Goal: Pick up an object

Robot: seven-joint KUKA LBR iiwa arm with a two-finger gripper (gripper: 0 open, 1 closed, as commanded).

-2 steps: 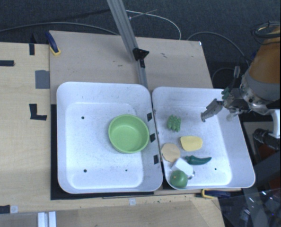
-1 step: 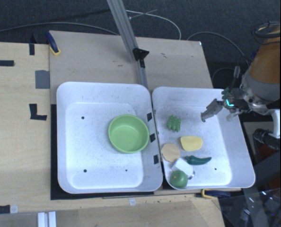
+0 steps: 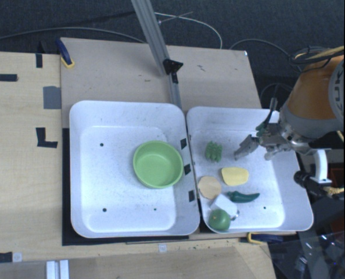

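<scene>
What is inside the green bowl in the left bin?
The green bowl shows only its own green inner surface; nothing lies in it. What is beneath the bowl, on the left bin, is covered.

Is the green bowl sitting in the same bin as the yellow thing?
No, the green bowl sits in the left bin, while the yellow thing lies in the right bin.

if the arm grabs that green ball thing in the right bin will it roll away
Probably. The green ball looks round and smooth, so a glancing touch could send it rolling. It sits against the bin's near wall and a white block, which may check it. It looks like light toy food.
</scene>
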